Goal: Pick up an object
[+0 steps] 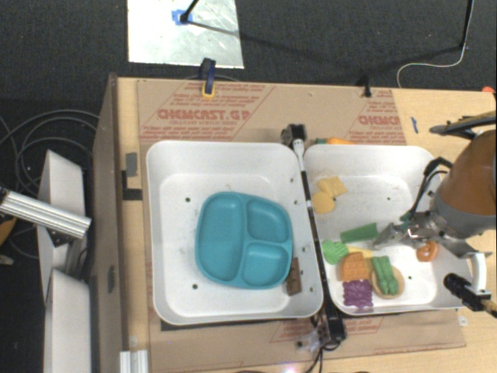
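Note:
My gripper [394,235] reaches in from the right and hangs low over the right bin [373,165]. Its tip is right beside the right end of a long green toy vegetable [359,232]. Below that lie a leafy green piece [334,251], an orange waffle-like piece [353,266], purple grapes [357,292] and a green piece on a tan slice [385,277]. Two yellow pieces [329,187] lie near the bin's left wall. A small orange ring-shaped thing [426,251] sits just under the wrist.
The left bin [175,169] holds a teal divided plate [245,239] and a small brown piece [293,277] by the divider wall. An orange item [338,141] rests outside the right bin's far rim. Cables run along the bench's right side.

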You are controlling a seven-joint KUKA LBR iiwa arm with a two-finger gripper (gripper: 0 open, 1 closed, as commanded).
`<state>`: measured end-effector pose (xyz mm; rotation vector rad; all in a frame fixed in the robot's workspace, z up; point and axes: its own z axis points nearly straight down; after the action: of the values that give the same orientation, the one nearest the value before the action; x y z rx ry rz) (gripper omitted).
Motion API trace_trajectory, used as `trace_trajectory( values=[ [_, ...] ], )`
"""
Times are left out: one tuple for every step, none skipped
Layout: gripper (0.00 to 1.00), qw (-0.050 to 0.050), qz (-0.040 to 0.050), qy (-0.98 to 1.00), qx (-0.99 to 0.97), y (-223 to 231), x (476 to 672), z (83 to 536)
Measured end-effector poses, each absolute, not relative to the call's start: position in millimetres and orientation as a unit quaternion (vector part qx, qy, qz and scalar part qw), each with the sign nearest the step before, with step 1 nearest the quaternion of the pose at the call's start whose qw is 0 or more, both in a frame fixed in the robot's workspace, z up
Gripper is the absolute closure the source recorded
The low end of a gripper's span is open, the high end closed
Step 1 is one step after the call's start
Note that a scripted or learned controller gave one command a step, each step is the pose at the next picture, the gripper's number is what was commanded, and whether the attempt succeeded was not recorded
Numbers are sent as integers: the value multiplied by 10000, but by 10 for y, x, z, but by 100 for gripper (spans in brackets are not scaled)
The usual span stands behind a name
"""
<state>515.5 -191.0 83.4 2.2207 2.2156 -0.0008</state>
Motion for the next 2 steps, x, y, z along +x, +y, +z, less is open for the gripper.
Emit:
trace_trajectory(
  values=[
    [0,-19,12,7110,7032,-1009,5101,843],
    [0,-5,-5,7069,7074,-1189,4855,840]
  ],
)
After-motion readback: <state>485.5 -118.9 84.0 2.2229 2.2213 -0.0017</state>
